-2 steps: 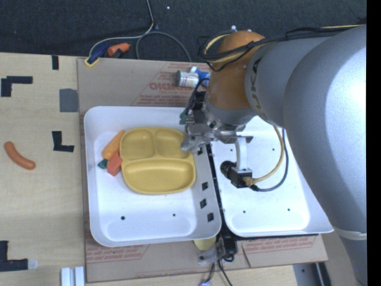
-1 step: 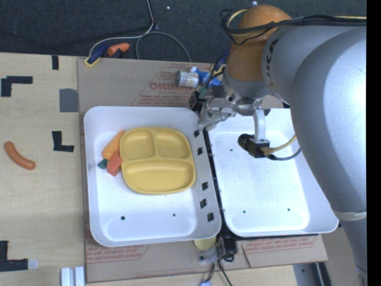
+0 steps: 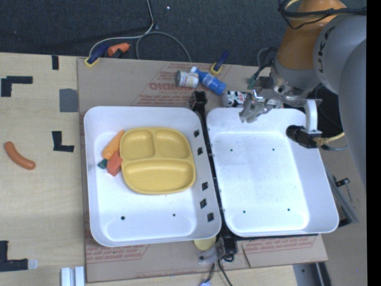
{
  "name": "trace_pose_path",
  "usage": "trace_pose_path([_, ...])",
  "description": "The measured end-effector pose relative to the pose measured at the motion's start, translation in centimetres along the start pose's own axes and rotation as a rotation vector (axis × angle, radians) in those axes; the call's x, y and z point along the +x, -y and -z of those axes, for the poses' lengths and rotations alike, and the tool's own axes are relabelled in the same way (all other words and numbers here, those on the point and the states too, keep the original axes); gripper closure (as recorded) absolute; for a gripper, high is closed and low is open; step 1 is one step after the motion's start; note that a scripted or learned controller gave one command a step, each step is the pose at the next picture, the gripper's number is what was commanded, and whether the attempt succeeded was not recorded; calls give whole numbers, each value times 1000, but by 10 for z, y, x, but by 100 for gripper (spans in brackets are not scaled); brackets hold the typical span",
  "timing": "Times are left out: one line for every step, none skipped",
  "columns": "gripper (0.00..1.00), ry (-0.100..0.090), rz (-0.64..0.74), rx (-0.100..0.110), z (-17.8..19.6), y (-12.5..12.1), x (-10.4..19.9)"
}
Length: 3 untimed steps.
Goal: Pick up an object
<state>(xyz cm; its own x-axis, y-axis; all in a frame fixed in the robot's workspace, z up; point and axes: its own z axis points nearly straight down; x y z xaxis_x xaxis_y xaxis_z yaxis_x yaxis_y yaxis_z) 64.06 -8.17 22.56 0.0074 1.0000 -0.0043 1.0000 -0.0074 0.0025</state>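
The left bin (image 3: 143, 225) holds a yellow divided plate (image 3: 158, 159). An orange carrot-shaped toy (image 3: 111, 145) and a small red piece (image 3: 114, 166) are tucked against the plate's left side. My gripper (image 3: 255, 108) hangs over the far left corner of the right bin (image 3: 268, 183), well away from the plate and the toys. I see nothing in it. The grey arm with its orange band (image 3: 309, 34) comes in from the upper right.
An orange sausage toy (image 3: 19, 155) lies on the bench far left, outside the bins. A blue and white bottle (image 3: 201, 78) and clamps (image 3: 107, 50) sit behind the bins. A black divider (image 3: 205, 159) runs between the bins. A black cable fitting (image 3: 300, 136) overhangs the right bin's far right.
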Motion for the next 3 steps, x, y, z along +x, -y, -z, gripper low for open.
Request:
trace_pose_path([100,-5,13,7,-34,24,89])
trace_pose_path([100,-2,4,2,-36,-7,18])
trace_pose_path([100,-7,17,6,-41,35,127])
